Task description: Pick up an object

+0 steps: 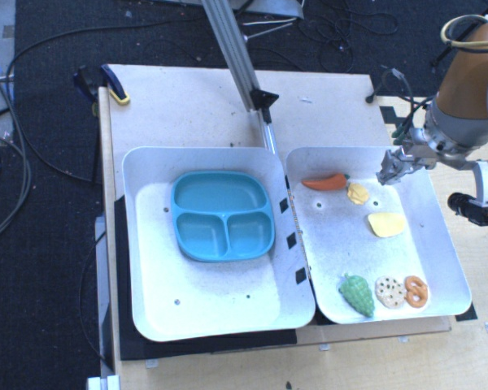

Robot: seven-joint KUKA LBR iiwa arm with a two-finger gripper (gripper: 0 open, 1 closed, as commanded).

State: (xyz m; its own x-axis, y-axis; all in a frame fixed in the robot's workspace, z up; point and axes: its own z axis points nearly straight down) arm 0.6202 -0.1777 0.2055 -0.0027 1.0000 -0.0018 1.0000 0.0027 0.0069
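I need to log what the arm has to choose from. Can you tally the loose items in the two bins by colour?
Orange: 2, the carrot and the pretzel
Yellow: 2, the small piece and the wedge
Green: 1, the leafy item
Tan: 1, the speckled cookie
Blue: 1, the divided tray
Total: 7

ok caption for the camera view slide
Gripper hovers at the right bin's far edge near a carrot; blue tray in left bin.

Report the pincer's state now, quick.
Pincer: cannot be told. It sits over the far edge of the right bin, near the small yellow piece, with nothing visibly held.
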